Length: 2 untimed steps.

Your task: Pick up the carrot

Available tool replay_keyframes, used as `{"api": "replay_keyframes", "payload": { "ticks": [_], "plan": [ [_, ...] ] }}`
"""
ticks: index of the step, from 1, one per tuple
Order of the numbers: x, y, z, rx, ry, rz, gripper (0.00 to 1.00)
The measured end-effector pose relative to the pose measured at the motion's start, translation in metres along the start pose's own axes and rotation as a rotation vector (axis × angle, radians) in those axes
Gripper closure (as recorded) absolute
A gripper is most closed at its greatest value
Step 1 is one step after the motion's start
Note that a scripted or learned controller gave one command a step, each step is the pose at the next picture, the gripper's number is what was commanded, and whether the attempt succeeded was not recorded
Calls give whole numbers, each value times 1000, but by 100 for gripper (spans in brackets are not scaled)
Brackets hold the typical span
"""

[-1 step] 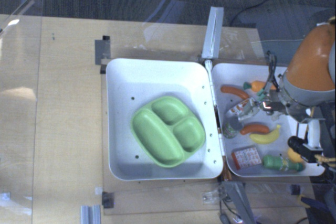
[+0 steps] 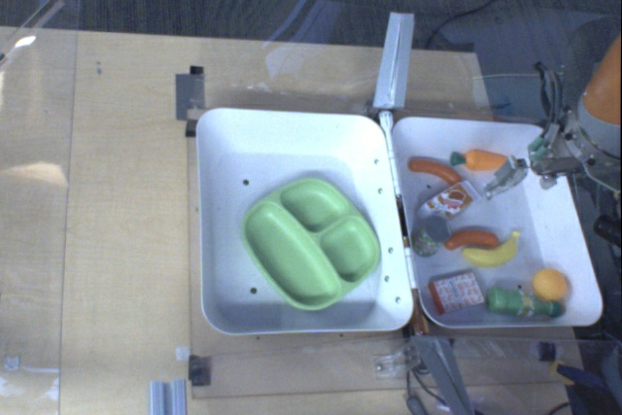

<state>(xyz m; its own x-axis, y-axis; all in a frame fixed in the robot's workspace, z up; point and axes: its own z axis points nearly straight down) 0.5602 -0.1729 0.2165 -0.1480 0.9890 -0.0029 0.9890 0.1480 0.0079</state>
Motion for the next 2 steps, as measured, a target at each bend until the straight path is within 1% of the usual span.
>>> {"api": "replay_keyframes", "payload": {
  "ticks": [1,2],
  "plan": [
    [-42,69,21,2,0,9,0],
    [-47,94,106,-2,-1,-332,0]
  ]
}}
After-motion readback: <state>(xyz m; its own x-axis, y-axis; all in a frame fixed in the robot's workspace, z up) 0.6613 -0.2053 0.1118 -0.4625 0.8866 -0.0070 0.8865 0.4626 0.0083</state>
